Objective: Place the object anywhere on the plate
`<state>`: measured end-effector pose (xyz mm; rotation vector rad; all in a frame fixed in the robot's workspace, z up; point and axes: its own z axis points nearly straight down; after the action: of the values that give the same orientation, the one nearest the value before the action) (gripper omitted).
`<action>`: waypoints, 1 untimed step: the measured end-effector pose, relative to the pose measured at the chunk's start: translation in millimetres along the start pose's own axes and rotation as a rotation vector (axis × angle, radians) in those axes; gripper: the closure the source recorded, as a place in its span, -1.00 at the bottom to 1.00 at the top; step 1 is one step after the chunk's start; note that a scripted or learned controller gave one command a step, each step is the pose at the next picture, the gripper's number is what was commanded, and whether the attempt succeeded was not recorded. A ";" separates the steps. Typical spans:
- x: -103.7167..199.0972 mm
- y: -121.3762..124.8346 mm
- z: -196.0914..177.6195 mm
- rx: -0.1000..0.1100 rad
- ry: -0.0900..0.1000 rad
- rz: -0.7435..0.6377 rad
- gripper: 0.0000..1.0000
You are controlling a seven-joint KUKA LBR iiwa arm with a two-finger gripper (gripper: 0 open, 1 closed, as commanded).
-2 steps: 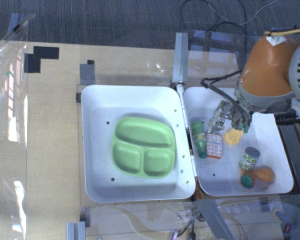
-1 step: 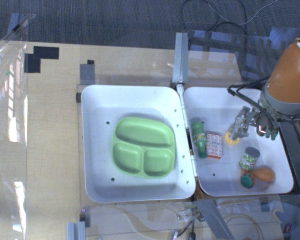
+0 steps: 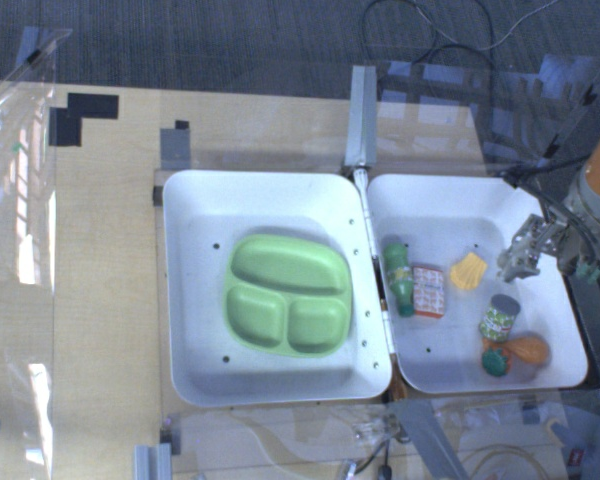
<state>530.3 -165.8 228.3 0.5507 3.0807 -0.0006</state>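
Observation:
A green plate (image 3: 287,295) with three compartments lies in the left bin (image 3: 195,268). The right bin (image 3: 435,208) holds a green bottle (image 3: 398,277), a small red and white box (image 3: 429,291), a yellow wedge (image 3: 469,270), a small can (image 3: 499,318) and an orange piece with a green end (image 3: 518,353). My gripper (image 3: 516,265) hangs over the right side of the right bin, just above and right of the can and to the right of the yellow wedge. It is open with nothing between its fingers.
A metal post (image 3: 361,118) stands behind the wall where the two bins meet. Black cables (image 3: 430,28) run behind the right bin. Bare wooden bench (image 3: 100,298) lies left of the bins.

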 end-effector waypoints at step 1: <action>-27.1 -17.8 120.5 0.001 0.007 0.151 1.00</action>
<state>551.0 -192.1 108.1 0.7834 3.0366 0.0017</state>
